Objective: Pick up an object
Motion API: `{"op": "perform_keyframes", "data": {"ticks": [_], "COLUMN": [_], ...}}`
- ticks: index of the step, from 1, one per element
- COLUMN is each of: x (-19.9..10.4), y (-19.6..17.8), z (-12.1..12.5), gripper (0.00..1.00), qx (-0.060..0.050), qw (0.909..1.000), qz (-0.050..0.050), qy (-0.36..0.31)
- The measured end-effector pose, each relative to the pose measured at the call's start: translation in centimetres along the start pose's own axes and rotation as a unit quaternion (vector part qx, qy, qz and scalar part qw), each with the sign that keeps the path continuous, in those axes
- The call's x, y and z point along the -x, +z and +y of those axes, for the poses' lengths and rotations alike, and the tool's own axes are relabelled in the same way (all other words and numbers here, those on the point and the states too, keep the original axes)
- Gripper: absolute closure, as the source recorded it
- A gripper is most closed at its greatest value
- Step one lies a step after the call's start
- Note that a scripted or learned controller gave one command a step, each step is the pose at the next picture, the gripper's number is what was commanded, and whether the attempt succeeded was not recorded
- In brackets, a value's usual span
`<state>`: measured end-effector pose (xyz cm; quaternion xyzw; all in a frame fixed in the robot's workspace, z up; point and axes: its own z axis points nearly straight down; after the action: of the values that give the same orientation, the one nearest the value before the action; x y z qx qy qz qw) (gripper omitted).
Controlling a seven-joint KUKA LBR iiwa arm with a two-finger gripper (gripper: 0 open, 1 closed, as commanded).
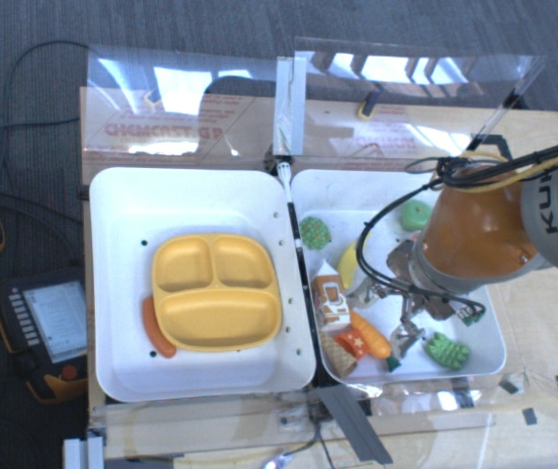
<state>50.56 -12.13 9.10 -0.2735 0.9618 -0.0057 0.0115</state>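
The right bin (pixel 493 360) holds several toy foods. An orange carrot (pixel 369 339) lies near its front edge, next to a small printed carton (pixel 331 304) and a brown piece (pixel 337 354). A yellow banana (pixel 349 265) and a green broccoli (pixel 315 231) lie toward the bin's left wall. A round green item (pixel 415 213) sits at the back, partly behind the arm. A knobbly green item (pixel 448 350) lies front right. My gripper (pixel 407 335) hangs low in this bin, between the carrot and the knobbly green item, just right of the carrot's tip. Nothing can be seen held in it.
The left bin (pixel 122 203) holds a yellow divided plate (pixel 217 291) with a red-orange sausage (pixel 155 328) beside its left edge. The arm's orange band (pixel 474 233) and black cables (pixel 386 218) cover the right bin's middle. Clear plastic screens stand behind both bins.
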Motion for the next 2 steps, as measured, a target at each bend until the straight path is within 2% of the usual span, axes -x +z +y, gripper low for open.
{"op": "perform_keyframes", "data": {"ticks": [1, 2], "x": [0.5, -2.1], "y": [-0.1, 0.1], "z": [1.3, -2.1], "gripper": [0.00, 0.00], "qx": [-0.005, 0.005], "qw": [0.9993, 0.9977], "qz": [0.003, 0.002], "qy": [-0.037, -0.067]}}
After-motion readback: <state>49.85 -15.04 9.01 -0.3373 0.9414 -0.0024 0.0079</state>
